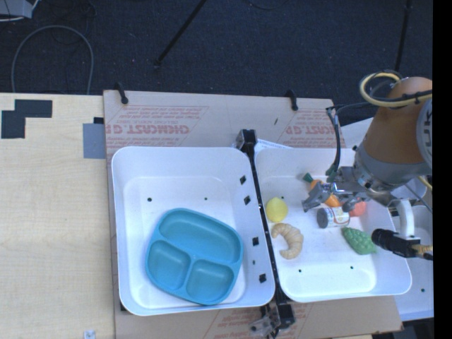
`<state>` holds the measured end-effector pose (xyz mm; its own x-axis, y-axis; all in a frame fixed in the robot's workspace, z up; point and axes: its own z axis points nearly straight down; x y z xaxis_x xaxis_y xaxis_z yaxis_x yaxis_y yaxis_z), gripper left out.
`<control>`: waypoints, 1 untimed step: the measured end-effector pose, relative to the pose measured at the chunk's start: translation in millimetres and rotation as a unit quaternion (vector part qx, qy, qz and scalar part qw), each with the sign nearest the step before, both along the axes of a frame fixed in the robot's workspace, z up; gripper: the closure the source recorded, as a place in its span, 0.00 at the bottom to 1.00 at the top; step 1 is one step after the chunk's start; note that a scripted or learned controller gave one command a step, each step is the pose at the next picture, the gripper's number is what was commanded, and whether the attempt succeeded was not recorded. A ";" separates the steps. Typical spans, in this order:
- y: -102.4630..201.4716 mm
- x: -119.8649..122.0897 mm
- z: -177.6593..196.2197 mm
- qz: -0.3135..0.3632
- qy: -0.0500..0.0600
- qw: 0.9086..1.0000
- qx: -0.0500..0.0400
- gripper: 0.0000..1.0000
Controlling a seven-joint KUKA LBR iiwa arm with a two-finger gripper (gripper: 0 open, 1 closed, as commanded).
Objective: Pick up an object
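Grey two-finger gripper (326, 202) positioned low in right white plastic bin (395, 288), amid orange and grey small objects (337, 209). Jaw state cannot be told. Yellow ball (276, 209), beige croissant-shaped toy (289, 239), green leafy toy (359, 240) seen resting on bin floor. Nothing judged lifted yet; grasp and raise remain. Blue compartment tray (194, 255) noted in left bin.

Cardboard sheet (212, 122), left print: red block letters, upside down to the camera, reading roughly "CHEMCOZT .GP".
Cardboard sheet, right print: the same red lettering, cut off by the arm.
Cardboard front edge: red print, too small to read.
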<state>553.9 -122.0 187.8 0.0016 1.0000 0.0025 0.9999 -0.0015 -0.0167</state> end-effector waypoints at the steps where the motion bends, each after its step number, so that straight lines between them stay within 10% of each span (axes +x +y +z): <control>1: -0.2 2.9 7.8 0.001 -0.006 1.000 -0.001 0.00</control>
